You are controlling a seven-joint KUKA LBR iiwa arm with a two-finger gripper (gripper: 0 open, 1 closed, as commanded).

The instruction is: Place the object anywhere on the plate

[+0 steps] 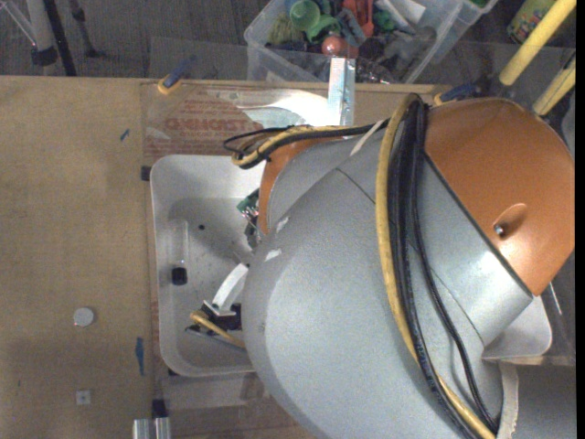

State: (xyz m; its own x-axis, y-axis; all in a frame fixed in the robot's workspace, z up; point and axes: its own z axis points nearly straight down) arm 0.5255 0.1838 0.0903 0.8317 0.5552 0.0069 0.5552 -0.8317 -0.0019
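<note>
Remote inspection, single overhead camera. The arm reaches in from the right and sits close under the lens, which I judge to be why its grey casing and orange band cover most of the frame. A bundle of black and yellow cables runs along the casing, presumably feeding the wrist. Only the left part of one white bin is exposed; the arm covers the rest of it and cuts off its right side. I cannot tell whether the gripper is released, clenched or grasping anything. I cannot make out a plate either, and judge it to lie under the arm. The task's object cannot be fixed with certainty. On the bin floor I note a small black item standing apart near the left wall and a dark and yellow piece at the arm's edge. A white strip lies just above that piece, and a green scrap peeks out higher up. Any of the last three may belong to the arm's tooling; they are too far cut off to say. A clear tub of coloured toys stands beyond the bench, outside the work area. Progress cannot be judged.
</note>
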